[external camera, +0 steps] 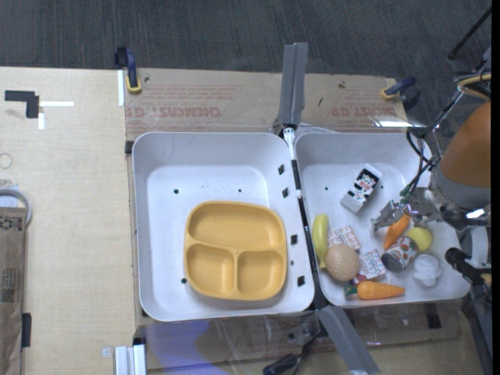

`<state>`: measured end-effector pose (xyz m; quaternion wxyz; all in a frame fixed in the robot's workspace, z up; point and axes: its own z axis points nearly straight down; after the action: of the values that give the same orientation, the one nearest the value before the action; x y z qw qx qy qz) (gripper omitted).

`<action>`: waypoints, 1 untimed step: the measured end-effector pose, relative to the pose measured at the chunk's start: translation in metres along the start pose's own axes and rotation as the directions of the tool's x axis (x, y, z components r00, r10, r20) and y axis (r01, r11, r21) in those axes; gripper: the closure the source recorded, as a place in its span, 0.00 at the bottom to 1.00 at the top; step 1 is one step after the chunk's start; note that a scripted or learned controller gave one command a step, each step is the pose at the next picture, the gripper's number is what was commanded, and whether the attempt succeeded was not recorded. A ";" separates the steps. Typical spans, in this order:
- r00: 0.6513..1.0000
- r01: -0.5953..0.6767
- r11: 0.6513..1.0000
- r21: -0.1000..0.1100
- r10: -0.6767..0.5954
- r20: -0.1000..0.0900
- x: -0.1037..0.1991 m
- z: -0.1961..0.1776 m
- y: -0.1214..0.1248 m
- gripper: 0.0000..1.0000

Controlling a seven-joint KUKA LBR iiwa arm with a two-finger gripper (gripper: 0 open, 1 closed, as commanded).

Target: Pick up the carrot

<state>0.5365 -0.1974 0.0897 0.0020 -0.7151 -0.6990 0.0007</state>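
Note:
An orange carrot (376, 291) with a green stub lies on its side at the front of the right bin (328, 170). A second, smaller orange carrot (396, 231) hangs slanted at the bin's right side, its thick end between my gripper's (398, 214) grey fingers (383, 219). The gripper reaches in from the right and is shut on this smaller carrot, just above a can (398, 255) and a yellow-green fruit (421, 238).
The right bin also holds a white carton (361, 188), a banana (320, 237), a brown potato (341, 262), flat packets (344, 236) and a white cup (427, 269). A yellow divided plate (236, 250) lies in the left bin (156, 209).

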 end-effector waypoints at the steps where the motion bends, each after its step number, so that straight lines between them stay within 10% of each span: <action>1: 1.000 -0.002 1.000 0.002 0.002 -0.001 0.000 -0.007 0.000 1.00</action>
<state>0.5369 -0.1977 0.0969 0.0029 -0.7158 -0.6983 0.0011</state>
